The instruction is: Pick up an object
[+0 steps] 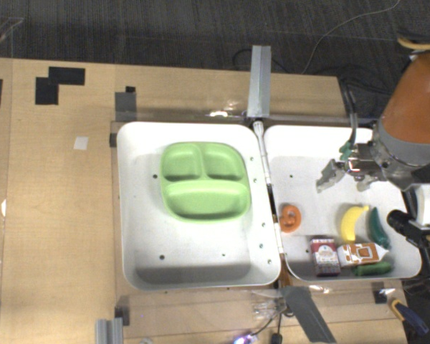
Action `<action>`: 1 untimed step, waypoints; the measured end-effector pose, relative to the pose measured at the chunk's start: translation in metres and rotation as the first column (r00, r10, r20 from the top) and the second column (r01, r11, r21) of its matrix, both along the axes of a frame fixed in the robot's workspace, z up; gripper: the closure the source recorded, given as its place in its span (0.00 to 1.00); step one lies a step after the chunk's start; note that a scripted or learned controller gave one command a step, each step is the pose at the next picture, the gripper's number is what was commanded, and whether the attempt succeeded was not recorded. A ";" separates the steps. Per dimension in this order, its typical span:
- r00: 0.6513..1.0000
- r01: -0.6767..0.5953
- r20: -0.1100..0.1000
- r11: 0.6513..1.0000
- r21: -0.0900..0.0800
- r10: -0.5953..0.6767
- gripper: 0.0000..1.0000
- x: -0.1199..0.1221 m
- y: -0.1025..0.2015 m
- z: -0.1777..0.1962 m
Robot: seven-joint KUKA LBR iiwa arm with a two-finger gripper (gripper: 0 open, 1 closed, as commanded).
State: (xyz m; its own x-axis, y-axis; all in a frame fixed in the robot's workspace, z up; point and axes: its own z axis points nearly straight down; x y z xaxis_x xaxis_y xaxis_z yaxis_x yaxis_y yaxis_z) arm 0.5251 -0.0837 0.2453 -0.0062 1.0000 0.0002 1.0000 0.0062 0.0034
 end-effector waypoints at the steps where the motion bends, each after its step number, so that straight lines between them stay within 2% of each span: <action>1: 0.999 -0.054 -0.001 0.999 0.000 0.054 0.00 -0.022 -0.067 -0.109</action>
